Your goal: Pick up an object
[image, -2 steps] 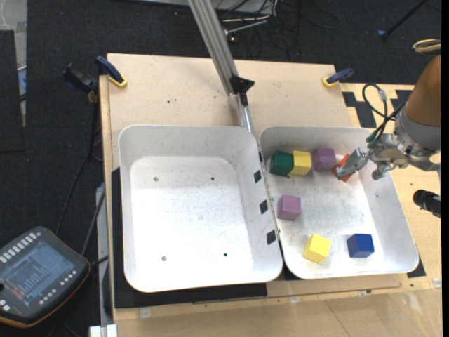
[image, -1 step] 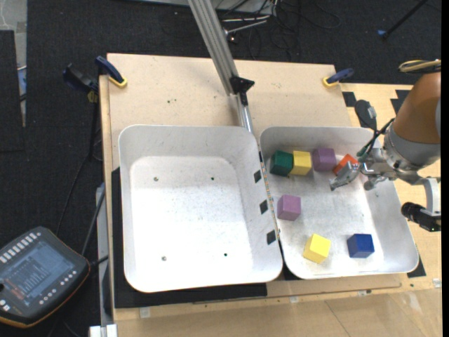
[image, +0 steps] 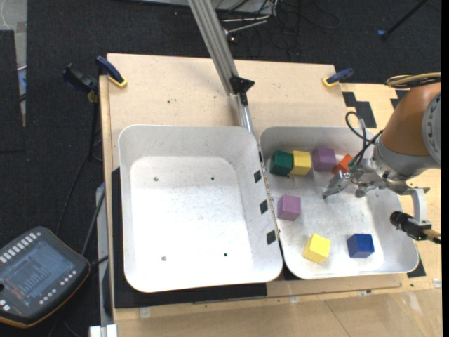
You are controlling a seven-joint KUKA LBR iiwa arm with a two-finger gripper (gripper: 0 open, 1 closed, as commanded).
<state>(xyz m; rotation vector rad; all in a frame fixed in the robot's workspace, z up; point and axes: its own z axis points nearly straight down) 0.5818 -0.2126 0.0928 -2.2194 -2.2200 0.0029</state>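
Dark carpeted floor surrounds my bench (image: pixel 182 90), a pale speckled board with a yellow-and-blue clamp (image: pixel 111 72) at its far left corner and another (image: pixel 338 77) at the far right. Nearest me, bottom left, sits the grey pendant (image: pixel 35 276) with its screen.

On the board I count two shallow white bins with rounded corners (smooth, glossy plastic by the look). I see only small dark specks on the floor of the left bin (image: pixel 189 202). In the right bin (image: pixel 393 248) I count six cubes, all matte, with crisp edges. Closest are a yellow cube (image: pixel 317 248) and a blue cube (image: pixel 360 245), set apart from each other. Further in lies a lone purple cube (image: pixel 289 207). At the far wall sits a row of three: green cube (image: pixel 281 163), second yellow cube (image: pixel 302 163) touching it, then second purple cube (image: pixel 323 158) just beside.

From the right my arm (image: pixel 414 132) reaches in, grey with an orange band. Its gripper (image: pixel 337 187) hangs over the bin's middle, near the far row, and whether its metal fingers are parted or together I cannot tell. A small orange piece (image: pixel 343 163) shows just beside it.

Beyond, a slanted aluminium pole (image: pixel 214 34) rises from the far edge.
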